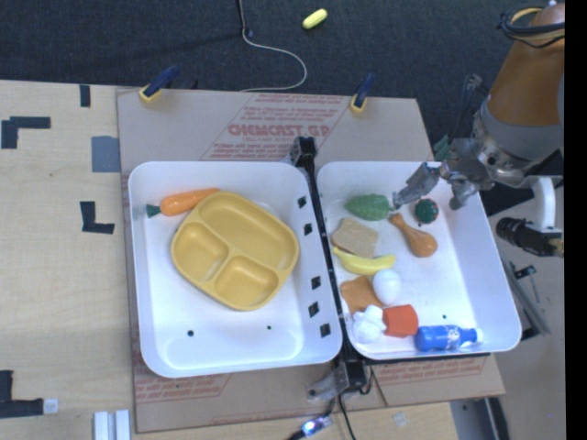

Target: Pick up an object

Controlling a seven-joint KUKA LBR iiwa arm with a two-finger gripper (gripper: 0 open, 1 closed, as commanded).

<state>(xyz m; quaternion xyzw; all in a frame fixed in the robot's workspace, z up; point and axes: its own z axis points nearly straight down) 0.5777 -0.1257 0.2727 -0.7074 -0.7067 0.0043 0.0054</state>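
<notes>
My gripper [428, 198] hangs over the back of the right bin [486, 273], and its fingers are spread open with nothing held between them. Just below the gap lies a small dark green ball [426, 213]. A green leafy piece [369, 206] sits to the left of the fingertips, and a tan drumstick [415, 236] lies in front of them. Further forward are a bread slice [356, 237], a yellow banana [365, 263], a white egg [387, 287], a red block [401, 320] and a blue bottle [445, 337].
The left bin [156, 337] holds a yellow divided tray [235, 249] and an orange carrot [183, 202] behind it. A black divider [316, 246] separates the bins. Blue and yellow clamps [158, 82] hold the cardboard base at the back.
</notes>
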